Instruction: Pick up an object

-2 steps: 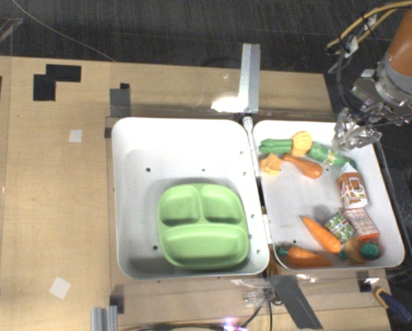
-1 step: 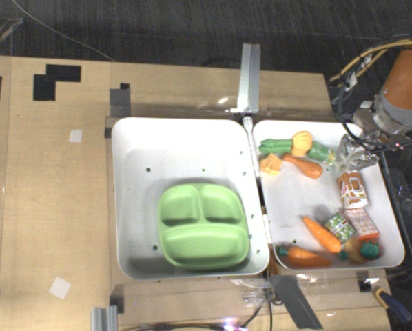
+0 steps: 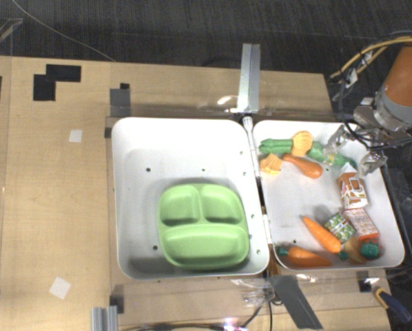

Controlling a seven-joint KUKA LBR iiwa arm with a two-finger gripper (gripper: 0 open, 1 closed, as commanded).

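A: Where are things? The left bin (image 3: 130, 185) holds a green tray (image 3: 203, 225).
B: The right bin (image 3: 289, 205) holds the toy food. The gripper (image 3: 355, 147), jaws apart and empty, hovers near the carton (image 3: 352, 190).
A: So it's the approach step; next it must descend and close.
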